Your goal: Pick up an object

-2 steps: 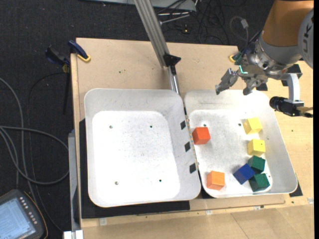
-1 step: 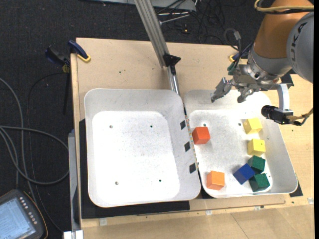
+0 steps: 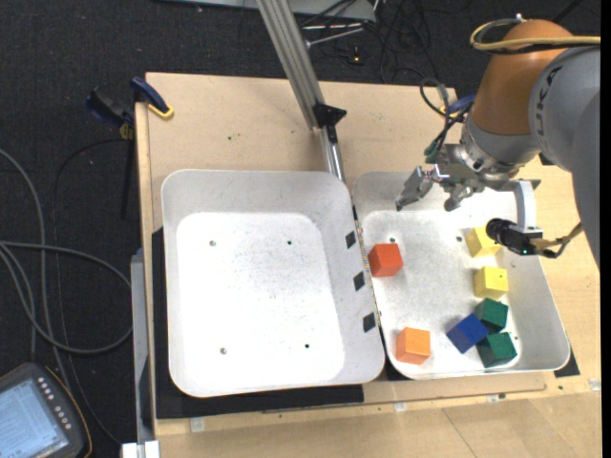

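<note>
Across the wooden surface [image 3: 239, 127], two shallow white bins sit side by side, edges touching. Left bin [image 3: 253, 280]: larger, with only dark specks on its floor. Right bin [image 3: 549, 318]: holds seven blocks. The arm [image 3: 535, 74], grey with an orange band, enters from the right and is cut off at the frame edge.

The gripper [image 3: 434, 191] hangs over the far end of the right bin with its two fingers spread apart and nothing between them.

Blocks, all roughly cubic, so no long axis can be stated:
- Red-orange cube [image 3: 385, 259]: near the bin's left wall, apart from the others, edges turned slightly off the bin walls.
- Orange cube [image 3: 413, 344]: near the front left.
- Blue cube [image 3: 467, 333] and two green cubes [image 3: 493, 313] [image 3: 496, 349]: clustered, touching, at the front right.
- Two yellow cubes [image 3: 493, 281] [image 3: 477, 241]: along the right side; the farther one is partly hidden by a black fitting on the arm.

No legible writing is visible on any block.
</note>
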`<state>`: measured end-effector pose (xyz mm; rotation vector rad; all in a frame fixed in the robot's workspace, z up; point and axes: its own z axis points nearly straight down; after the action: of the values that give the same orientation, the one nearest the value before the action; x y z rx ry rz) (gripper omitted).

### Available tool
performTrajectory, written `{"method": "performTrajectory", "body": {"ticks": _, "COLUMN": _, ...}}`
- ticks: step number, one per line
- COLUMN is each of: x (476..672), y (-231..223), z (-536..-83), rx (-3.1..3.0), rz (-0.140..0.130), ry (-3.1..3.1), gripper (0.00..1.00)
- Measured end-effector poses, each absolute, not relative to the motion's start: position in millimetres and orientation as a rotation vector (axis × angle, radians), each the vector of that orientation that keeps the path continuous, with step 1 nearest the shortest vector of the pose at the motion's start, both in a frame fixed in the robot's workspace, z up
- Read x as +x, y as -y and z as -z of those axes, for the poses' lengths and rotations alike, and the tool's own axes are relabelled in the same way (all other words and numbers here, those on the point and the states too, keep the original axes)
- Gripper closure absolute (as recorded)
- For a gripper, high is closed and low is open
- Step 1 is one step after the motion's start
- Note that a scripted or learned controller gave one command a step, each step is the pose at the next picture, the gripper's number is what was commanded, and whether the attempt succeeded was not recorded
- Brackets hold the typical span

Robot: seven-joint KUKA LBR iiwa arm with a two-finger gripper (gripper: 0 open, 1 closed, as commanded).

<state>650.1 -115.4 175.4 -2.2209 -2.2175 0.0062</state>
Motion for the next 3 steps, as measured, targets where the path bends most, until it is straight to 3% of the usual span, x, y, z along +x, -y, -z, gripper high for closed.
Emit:
{"method": "performTrajectory", "body": {"ticks": 1, "x": 646.1, "y": 120.3, "z": -130.0, "rx": -2.221, "rz": -0.005, "ry": 2.218, "gripper": 0.0}}
{"method": "performTrajectory", "body": {"ticks": 2, "x": 648.1, "y": 120.5, "z": -144.0, "rx": -2.225, "rz": 0.002, "ry": 2.221, "gripper": 1.0}}
{"method": "performTrajectory", "body": {"ticks": 3, "x": 652.0, "y": 117.7, "z": -208.0, "rx": -2.223, "rz": 0.007, "ry": 2.229, "gripper": 1.0}}
